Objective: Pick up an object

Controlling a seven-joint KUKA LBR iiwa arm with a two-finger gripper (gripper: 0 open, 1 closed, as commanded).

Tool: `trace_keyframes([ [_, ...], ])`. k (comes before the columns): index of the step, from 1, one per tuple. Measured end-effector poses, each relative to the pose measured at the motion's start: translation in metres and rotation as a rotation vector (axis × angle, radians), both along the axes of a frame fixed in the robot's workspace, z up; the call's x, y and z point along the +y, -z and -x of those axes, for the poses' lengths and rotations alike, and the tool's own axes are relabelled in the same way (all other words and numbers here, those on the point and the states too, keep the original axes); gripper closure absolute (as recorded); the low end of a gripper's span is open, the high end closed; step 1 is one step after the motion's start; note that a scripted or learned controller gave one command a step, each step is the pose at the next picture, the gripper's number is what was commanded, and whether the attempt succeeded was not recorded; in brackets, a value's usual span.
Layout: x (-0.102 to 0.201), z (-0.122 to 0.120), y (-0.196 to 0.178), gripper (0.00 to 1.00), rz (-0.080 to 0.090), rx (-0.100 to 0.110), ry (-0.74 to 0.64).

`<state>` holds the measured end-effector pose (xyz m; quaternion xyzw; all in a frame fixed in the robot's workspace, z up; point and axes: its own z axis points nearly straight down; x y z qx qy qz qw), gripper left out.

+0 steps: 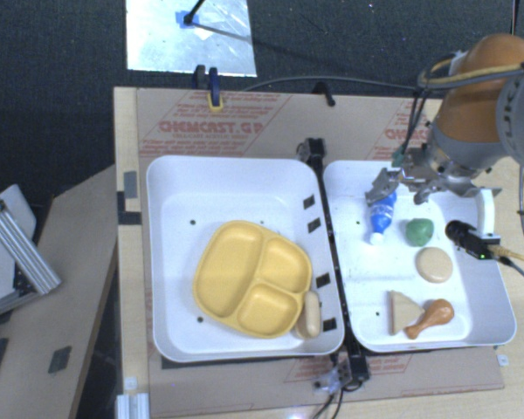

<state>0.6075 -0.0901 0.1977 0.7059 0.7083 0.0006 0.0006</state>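
Observation:
My gripper [402,189] hangs over the back of the right bin [493,279], its fingers spread open with nothing between them. A blue bottle with a white cap [381,216] lies just below the left fingertip [383,184]. To the bottle's right sits a small green lump [419,230]. Nearer the front are a round beige disc [435,264], a pale wedge [401,311] and a brown drumstick-shaped toy [430,317].
The left bin [179,234] holds a yellow divided tray [253,278] with a beige oval piece [310,314] against its front right corner. A black divider [327,251] runs between the bins. The arm comes in from the upper right.

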Motion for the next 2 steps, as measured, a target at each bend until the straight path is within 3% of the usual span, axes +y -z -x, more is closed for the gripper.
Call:
trace_keyframes([
  [2, -0.003, 0.001, 0.114, 0.0, 0.0, 0.003, 0.002],
])
